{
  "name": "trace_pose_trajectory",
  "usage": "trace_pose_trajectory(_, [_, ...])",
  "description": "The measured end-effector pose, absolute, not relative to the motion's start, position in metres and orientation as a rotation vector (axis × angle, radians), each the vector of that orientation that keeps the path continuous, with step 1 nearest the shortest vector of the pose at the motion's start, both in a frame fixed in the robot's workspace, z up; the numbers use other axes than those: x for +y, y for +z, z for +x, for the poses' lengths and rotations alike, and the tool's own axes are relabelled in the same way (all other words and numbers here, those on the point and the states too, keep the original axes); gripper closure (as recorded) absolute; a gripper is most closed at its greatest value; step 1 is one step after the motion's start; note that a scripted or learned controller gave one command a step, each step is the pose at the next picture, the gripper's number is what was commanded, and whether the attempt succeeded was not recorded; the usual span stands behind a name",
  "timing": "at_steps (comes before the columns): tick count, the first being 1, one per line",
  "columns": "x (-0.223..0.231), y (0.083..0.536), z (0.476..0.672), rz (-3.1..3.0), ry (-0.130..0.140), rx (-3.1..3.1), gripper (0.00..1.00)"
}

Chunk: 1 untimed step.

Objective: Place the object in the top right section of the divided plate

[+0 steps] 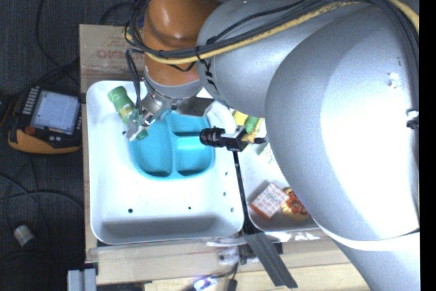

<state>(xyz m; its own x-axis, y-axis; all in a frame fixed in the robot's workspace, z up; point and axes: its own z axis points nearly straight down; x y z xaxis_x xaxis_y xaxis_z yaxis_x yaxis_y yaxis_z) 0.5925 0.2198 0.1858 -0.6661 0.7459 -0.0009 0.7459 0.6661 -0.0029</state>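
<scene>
A blue divided plate [170, 150] lies in the left white bin [109, 208], its upper part hidden under the arm's wrist. A green bottle-like object [122, 102] with a pale label hangs tilted over the bin's upper left, just beyond the plate's left rim. My gripper [139, 123] reaches down from the orange band and is shut on this object. Green shows both above and below the silver fingers [144, 116].
The right bin [262, 170] holds a yellow-green item [248, 123] and a red-orange packet [276, 201]. A black cylindrical part [221, 138] juts over the wall between the bins. The grey arm covers the right side. A handheld device [48, 116] lies left of the bench.
</scene>
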Motion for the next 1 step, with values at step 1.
trace_pose_trajectory(1, [0.22, 0.1859, 0.5924, -1.283, 0.004, -2.867, 0.0])
